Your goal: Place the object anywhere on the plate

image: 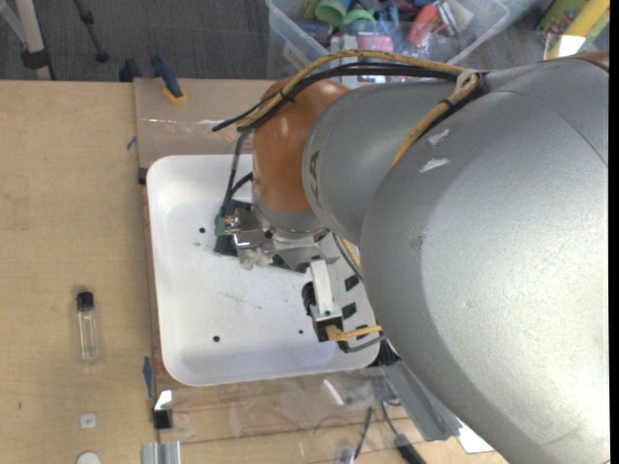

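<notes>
Grey arm (pixel 464 230) bulks across the right of the view, orange band (pixel 285 153) above the wrist, reaching from the right low over the white bin (pixel 193 346), likely because the program is working at the bin floor there; the gripper (pixel 247 245) sits at its tip above that floor, though whether it is open, closed or carrying anything I cannot tell. Neither the task's object nor the plate can be picked out, both possibly hidden under the arm; a clear tub (pixel 387 8) of mixed coloured items stands behind the bench; a small vial (pixel 87 325) lies on the wood left of the bin.
</notes>
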You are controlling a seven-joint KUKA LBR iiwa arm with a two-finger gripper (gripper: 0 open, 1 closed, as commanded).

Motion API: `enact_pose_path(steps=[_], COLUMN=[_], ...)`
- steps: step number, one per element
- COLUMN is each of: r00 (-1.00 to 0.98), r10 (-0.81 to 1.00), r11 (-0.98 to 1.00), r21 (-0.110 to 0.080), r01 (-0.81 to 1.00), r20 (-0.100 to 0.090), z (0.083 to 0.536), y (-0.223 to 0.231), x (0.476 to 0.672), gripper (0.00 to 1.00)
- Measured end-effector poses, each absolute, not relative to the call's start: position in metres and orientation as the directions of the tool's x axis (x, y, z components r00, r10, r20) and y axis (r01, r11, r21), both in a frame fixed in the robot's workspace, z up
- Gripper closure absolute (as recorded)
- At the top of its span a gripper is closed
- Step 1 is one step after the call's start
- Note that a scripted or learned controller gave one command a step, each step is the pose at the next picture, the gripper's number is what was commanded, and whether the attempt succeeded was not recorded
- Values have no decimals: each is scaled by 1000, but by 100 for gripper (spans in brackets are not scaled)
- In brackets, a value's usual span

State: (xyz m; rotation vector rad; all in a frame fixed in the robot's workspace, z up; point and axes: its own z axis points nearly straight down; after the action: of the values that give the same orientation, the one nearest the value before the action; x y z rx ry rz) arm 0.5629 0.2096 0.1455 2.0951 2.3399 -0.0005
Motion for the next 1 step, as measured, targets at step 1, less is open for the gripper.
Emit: enact_pose_path(steps=[1], r00=[-414], r10=[910], r11=[414], r21=[1], r01=[910], r20=[-1], z=[189], y=[215], x=[612], gripper=[100])
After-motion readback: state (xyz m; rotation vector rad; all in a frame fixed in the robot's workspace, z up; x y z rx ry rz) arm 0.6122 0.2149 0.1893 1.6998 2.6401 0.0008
